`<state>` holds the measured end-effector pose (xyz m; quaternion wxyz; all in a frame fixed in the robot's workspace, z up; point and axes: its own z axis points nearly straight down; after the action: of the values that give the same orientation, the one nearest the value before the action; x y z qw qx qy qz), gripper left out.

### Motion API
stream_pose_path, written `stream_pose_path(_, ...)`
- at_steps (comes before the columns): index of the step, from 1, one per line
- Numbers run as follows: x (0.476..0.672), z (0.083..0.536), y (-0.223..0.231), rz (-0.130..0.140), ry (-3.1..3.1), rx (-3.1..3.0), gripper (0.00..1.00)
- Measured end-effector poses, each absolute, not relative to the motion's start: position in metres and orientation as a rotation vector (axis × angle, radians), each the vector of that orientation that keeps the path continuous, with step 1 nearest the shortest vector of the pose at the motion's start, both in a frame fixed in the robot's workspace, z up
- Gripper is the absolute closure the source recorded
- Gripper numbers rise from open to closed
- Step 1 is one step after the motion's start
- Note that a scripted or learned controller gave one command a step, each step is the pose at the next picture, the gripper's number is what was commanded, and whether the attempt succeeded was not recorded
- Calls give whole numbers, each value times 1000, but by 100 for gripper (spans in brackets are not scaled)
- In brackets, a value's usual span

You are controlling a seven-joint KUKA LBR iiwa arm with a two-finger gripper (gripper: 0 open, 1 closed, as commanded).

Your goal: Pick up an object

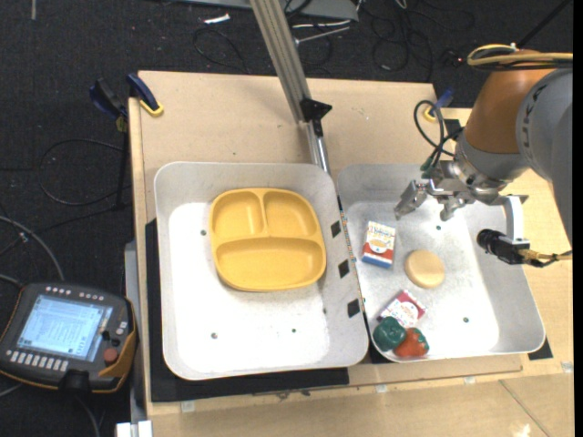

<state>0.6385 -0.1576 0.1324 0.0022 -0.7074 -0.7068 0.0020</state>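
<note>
Nearest the camera, in the right bin's (510, 335) front corner, sit a green-and-red toy veg (401, 338) and a small red packet (407, 309). Just behind them lies a round tan disc (424, 269), w/ a small carton (379, 244) to its left. The fingers (435, 200) hover further back, spread apart, holding nothing; the disc is nearest, directly toward the camera from them, nothing between. The left bin (182, 335) holds a yellow tray (268, 240)

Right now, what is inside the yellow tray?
Nothing visible: the tray sits in the left bin, and all three compartments show bare yellow. The bin floor beneath it is covered. The carton and round block lie in the right bin.
</note>
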Motion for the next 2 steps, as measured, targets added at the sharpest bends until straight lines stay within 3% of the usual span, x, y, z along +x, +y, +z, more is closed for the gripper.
stream_pose_path(1,641,147,-158,-1,-2223,-2223,100)
stream_pose_path(2,650,195,-153,-5,-2228,-2222,100)
